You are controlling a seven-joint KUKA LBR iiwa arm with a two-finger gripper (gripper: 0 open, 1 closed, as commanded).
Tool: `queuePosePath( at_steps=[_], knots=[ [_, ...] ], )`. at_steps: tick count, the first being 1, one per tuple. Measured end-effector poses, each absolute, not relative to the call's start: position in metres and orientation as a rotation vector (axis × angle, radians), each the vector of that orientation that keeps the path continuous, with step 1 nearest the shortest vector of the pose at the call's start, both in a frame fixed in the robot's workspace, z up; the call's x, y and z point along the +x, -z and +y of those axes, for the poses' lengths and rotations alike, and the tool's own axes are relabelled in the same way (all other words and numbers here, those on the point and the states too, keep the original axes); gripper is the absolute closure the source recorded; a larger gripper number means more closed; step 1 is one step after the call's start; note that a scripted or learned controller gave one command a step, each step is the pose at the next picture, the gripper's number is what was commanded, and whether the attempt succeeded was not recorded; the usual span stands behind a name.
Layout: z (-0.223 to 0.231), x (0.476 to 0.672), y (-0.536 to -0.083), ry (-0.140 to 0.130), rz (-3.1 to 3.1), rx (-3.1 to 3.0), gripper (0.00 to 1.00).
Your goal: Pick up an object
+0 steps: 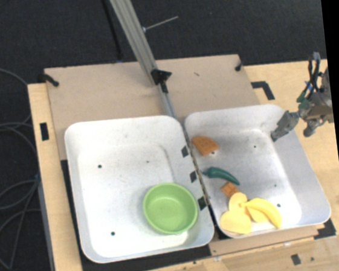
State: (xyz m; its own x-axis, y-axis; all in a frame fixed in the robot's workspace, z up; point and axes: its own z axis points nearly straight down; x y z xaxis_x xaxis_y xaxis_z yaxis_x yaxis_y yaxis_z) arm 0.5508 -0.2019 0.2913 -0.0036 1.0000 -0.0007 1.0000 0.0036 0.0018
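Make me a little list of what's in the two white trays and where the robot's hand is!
left bin: green bowl, near the front right corner
right bin: orange piece near the back left; dark green pepper-like toy below it; small orange-brown piece; yellow bananas beside a pale yellow piece at the front
gripper: at the right bin's back right edge, holding nothing that I can see
arm: comes in from the right
picked up yet: no
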Motion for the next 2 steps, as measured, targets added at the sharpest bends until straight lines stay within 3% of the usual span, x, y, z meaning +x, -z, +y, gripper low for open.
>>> queuePosePath(
  at_steps=[1,2],
  knots=[
    [-0.202,0.551,-0.291,-0.002,2.224,2.216,0.0],
    [-0.206,0.558,-0.233,0.006,2.222,2.223,0.0]
  ],
)
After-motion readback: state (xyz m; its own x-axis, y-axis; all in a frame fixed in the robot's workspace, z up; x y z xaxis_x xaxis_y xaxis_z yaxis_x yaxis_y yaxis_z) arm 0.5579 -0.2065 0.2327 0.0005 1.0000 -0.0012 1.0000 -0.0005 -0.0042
